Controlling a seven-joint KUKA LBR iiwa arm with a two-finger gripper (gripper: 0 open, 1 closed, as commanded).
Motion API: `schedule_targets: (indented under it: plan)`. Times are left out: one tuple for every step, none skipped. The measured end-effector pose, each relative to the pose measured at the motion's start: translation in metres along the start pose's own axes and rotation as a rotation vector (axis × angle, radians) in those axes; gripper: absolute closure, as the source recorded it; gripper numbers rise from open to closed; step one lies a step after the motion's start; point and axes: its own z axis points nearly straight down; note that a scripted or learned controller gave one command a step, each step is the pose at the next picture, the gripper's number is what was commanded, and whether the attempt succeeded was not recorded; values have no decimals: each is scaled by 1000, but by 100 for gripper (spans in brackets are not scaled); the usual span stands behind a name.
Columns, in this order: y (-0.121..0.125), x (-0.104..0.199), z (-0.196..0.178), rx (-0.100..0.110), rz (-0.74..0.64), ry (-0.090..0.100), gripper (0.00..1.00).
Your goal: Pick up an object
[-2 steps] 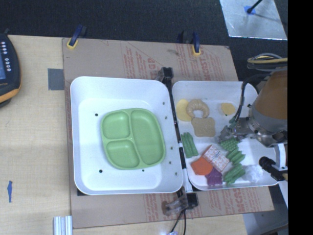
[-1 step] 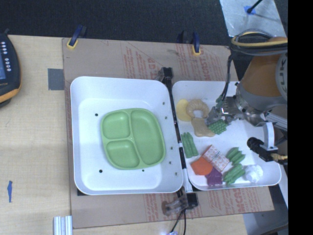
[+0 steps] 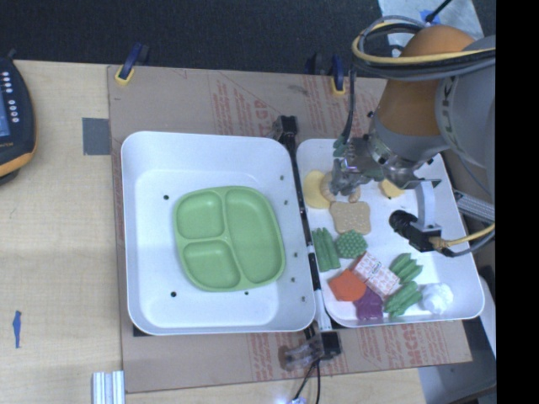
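The surface (image 3: 59,251) is pale wood, and a brown cardboard sheet (image 3: 210,99) with red printed lettering covers most of its middle. Two shallow white bins sit side by side on that sheet: the left bin (image 3: 139,225), which is the larger, and the right bin (image 3: 467,297), which touches it along its right wall. Beyond the left bin, a blue-and-yellow clamp (image 3: 129,64) grips the sheet's far left corner, and another blue clamp (image 3: 337,72) sits on its far edge. Left of the left bin, a grey tape square (image 3: 96,135) lies on the wood, and farther left a black-and-orange handheld controller (image 3: 13,116) rests at the surface's edge.
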Motion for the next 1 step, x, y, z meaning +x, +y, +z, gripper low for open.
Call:
schedule_targets:
  plan:
    - [-2,-5,2,6,7,-2,0]
